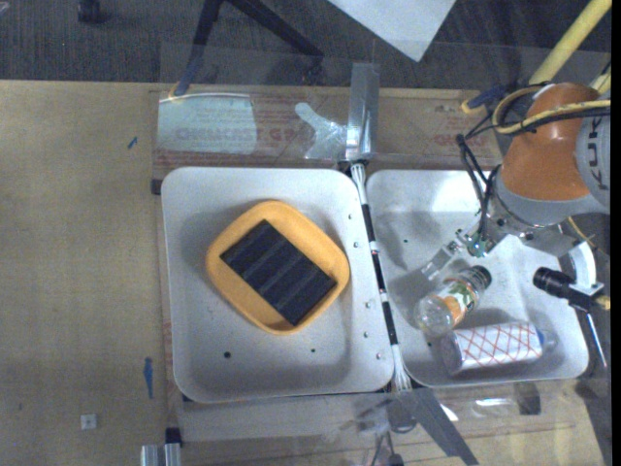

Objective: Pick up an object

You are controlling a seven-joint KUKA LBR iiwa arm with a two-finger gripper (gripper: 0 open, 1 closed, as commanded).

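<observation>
End effector point(464, 249) low in right bin point(408, 197), finger state can't tell, clear bottle point(452, 300) just below it, red-checked can point(493, 345) beyond, yellow tray point(277, 265) in left bin point(194, 212)

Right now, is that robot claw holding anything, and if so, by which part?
Nothing is held. The claw hangs above the right bin, close over the small bottle, which lies on the bin floor.

Fixed overhead camera, slanted down, perhaps mid-range, over both bins point(184, 260).
</observation>
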